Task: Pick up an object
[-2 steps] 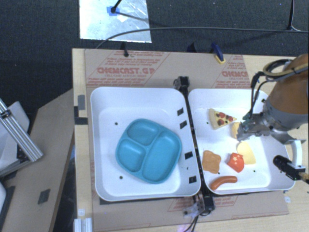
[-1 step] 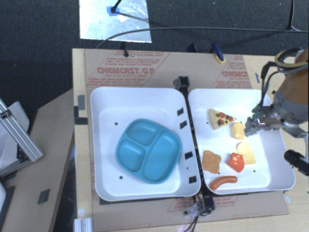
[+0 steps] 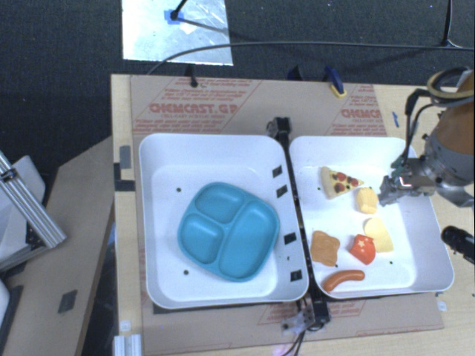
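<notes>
Sausage nearest in the right bin, toast, strawberry and pale slice behind, cheese block at nine o'clock just beside the end effector, pizza slice farther at ten, blue tray in left bin.

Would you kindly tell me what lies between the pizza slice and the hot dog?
In the camera view, the toast piece lies between pizza slice and hot dog.

One fixed camera looks down aslant on both bins.
</notes>
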Robot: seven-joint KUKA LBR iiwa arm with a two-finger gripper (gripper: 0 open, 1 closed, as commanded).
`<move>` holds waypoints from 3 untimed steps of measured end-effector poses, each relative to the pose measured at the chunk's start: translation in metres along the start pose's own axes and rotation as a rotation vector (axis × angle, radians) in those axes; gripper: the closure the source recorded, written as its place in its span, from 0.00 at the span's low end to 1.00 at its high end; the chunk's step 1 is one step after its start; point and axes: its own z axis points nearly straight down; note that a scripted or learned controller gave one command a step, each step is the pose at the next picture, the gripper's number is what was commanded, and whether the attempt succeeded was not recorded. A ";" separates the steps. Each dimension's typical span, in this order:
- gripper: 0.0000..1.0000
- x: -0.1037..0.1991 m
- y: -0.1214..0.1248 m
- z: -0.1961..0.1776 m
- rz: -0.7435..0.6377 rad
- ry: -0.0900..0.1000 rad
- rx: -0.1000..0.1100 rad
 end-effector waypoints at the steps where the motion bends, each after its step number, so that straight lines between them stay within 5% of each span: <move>1: 1.00 0.057 0.007 0.013 -0.005 0.003 0.003; 3: 1.00 0.151 0.043 0.027 -0.005 0.003 0.001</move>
